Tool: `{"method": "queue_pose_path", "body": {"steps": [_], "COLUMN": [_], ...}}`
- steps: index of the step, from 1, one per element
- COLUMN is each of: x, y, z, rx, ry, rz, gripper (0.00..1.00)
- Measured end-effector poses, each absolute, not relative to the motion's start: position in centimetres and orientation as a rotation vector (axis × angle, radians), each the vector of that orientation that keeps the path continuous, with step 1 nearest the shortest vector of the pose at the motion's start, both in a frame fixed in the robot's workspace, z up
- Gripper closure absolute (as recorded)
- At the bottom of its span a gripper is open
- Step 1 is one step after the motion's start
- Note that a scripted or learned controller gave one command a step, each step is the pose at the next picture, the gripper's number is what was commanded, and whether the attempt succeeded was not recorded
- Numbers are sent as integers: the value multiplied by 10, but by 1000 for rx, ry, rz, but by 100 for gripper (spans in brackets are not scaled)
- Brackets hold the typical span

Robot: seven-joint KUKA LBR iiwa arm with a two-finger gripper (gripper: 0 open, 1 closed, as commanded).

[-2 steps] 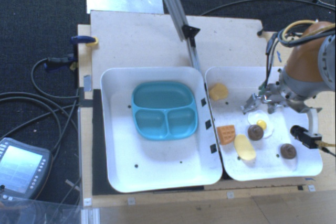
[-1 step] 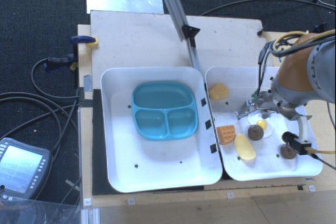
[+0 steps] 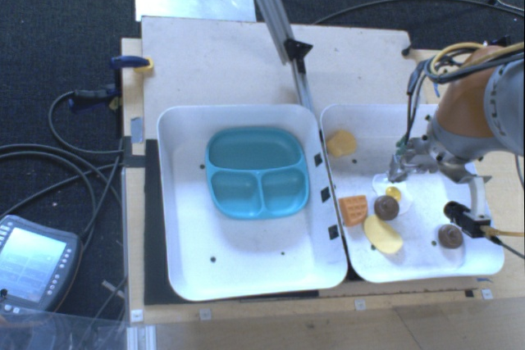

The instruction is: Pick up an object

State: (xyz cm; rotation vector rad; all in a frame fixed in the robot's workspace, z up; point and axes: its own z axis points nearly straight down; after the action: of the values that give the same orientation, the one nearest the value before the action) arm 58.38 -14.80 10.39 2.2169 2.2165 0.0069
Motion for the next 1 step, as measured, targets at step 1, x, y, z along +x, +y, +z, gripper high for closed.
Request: {"method": "queue_pose_path", "body": {"steps": [1], "x": [586], "y": [-149], "z": [147], "rx": [2213], "ry": [2222], "rz": [5], "gripper": [100]}}
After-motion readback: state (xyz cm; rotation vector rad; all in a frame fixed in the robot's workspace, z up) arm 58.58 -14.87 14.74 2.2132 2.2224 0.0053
